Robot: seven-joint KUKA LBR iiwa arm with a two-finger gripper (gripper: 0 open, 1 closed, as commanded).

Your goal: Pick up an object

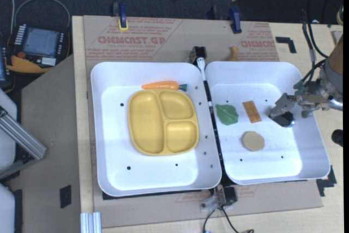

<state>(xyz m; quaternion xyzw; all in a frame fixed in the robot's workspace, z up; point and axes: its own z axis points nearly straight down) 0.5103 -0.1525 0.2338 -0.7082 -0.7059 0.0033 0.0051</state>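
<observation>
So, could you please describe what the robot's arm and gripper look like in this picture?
The gripper is a compact grey metal assembly with darker, nearly black parts at its tip. Behind it, at the picture's right edge, sits a bulkier grey wrist section. Black cables loop down towards the wrist from above. I can make out no markings or labels on it at this size.

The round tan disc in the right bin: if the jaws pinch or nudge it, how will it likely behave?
The tan disc lies flat on the right bin floor, so it probably slides rather than rolls when pushed. Its low profile likely gives little edge to pinch. It looks small and thin, so probably light.
</observation>
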